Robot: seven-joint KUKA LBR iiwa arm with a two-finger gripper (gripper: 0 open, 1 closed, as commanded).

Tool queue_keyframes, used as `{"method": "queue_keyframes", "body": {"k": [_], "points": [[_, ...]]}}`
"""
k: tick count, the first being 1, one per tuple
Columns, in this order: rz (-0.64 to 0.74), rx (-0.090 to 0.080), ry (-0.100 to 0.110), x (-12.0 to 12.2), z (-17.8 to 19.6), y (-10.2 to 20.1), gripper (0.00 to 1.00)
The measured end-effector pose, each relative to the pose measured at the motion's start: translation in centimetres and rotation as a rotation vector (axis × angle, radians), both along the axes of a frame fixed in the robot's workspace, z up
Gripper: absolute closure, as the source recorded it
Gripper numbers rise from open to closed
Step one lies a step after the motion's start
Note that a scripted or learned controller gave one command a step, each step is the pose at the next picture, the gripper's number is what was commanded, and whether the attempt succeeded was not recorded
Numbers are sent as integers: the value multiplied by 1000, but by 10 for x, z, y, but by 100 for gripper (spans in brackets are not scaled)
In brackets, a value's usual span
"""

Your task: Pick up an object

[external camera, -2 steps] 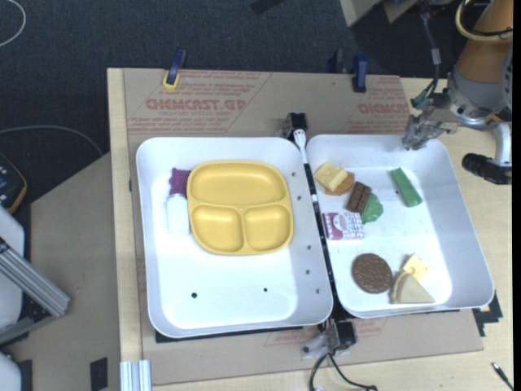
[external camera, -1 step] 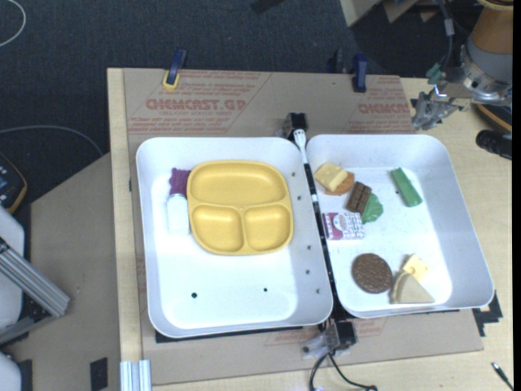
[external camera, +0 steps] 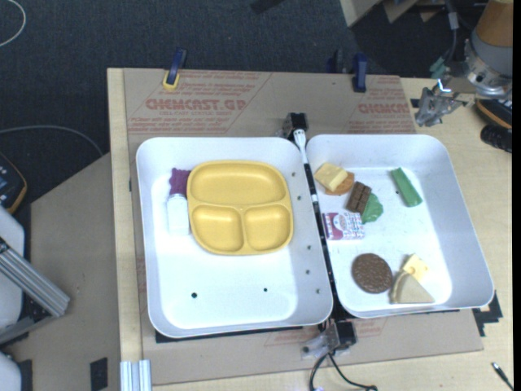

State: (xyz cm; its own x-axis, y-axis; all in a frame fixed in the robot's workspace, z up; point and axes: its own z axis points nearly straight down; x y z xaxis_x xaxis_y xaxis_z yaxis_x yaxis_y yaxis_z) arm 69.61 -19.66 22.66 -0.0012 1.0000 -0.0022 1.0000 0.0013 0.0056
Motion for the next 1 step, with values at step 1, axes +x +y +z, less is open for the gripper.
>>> {"method": "queue_keyframes", "body": {"k": [1], "points": [[3, 4, 8, -25, -1, 53, 100]]}}
